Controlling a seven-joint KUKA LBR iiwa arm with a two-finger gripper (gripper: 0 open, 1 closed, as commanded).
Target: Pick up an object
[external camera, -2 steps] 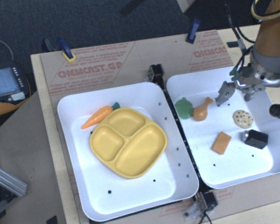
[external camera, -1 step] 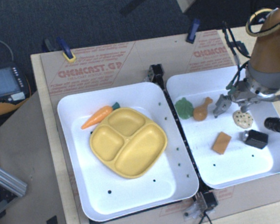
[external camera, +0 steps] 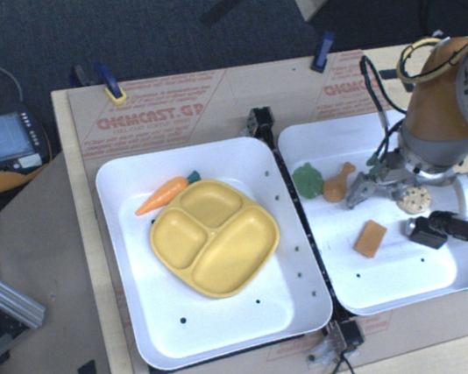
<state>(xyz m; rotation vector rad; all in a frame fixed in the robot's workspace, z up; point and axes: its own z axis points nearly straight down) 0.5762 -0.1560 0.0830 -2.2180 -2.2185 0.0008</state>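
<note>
My gripper [external camera: 364,188] is low in the right bin [external camera: 394,292], reaching in from the right under the grey and orange wrist. Just left of its tip lies a tan drumstick-shaped toy [external camera: 337,185], close to it or touching it; I cannot tell which. A green broccoli-like toy [external camera: 307,180] sits further left by the bin wall. An orange-brown block [external camera: 370,239] lies in front of the gripper, apart from it. Beneath the wrist is a round speckled cookie [external camera: 412,199].
The left bin [external camera: 151,329] holds a yellow divided plate [external camera: 214,237] and an orange carrot [external camera: 162,195] at its back edge. A black fitting [external camera: 432,230] with cables hangs off the arm over the right bin's right side.
</note>
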